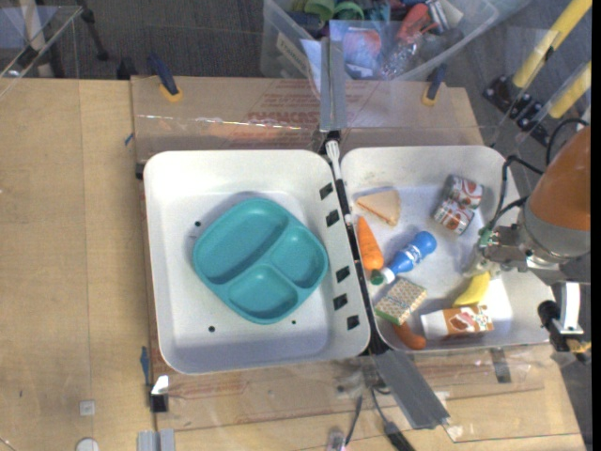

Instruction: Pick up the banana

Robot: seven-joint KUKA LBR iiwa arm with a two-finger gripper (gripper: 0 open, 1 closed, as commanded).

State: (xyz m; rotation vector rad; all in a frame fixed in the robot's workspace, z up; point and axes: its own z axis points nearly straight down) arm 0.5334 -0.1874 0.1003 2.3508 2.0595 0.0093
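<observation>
The banana (472, 289) is a small yellow piece lying in the right bin (413, 163), near its front right corner. It leans against a white bottle with a brown label (467, 319). My gripper (495, 251) hangs just above and to the right of the banana, at the end of the grey wrist with the orange band (571, 188). The wrist body hides the gripper's tips, and nothing visibly hangs from it.
The right bin also holds a toast slice (380, 205), a carrot (369, 243), a blue-and-white bottle (414, 252), a can (457, 203) and a speckled block (401, 300). A teal divided plate (260, 258) lies in the left bin (169, 280). A clear toy tub (376, 12) stands behind.
</observation>
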